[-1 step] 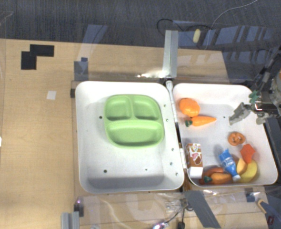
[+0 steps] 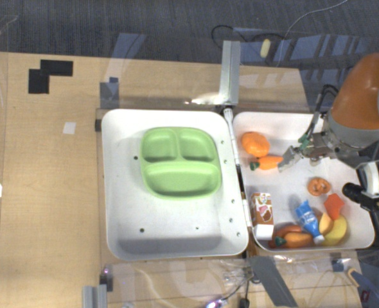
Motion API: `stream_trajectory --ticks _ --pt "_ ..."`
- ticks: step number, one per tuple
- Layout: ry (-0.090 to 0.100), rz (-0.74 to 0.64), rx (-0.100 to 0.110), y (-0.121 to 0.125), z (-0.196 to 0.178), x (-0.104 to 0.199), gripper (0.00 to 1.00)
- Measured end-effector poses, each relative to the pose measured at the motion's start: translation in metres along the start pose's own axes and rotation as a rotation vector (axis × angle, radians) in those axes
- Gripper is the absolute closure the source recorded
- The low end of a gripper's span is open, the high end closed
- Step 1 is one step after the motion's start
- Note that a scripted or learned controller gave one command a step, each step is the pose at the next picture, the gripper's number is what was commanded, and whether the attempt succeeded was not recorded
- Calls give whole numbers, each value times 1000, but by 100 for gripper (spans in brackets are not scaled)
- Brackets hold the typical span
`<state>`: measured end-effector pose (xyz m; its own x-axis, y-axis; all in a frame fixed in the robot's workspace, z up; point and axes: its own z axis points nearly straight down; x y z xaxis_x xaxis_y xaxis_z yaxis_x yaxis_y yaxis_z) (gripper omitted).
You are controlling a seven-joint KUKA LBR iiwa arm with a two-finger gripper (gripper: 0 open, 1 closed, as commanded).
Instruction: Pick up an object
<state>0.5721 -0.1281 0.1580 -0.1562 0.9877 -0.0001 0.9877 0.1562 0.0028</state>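
Toys [image 2: 305,218] in right bin [image 2: 363,239]; green tray [image 2: 179,160] in left bin [image 2: 122,191].

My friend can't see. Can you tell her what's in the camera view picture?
A grey robot arm's gripper hovers by an orange toy carrot in the right white bin, which holds small toy foods. The left white bin holds a green plastic divided plate.

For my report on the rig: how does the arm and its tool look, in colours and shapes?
The arm is thick and rounded, grey with a broad orange band above the wrist. Its tool is slim, metallic grey, ending in thin fingers. A black part juts out below the wrist.
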Motion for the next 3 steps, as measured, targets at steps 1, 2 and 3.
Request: stream_trajectory --ticks 1,2,3 --pt "-2 15 -8 68 70 20 0" --pt "0 13 -10 69 58 22 100" --pt "1 69 -4 116 -29 123 100"
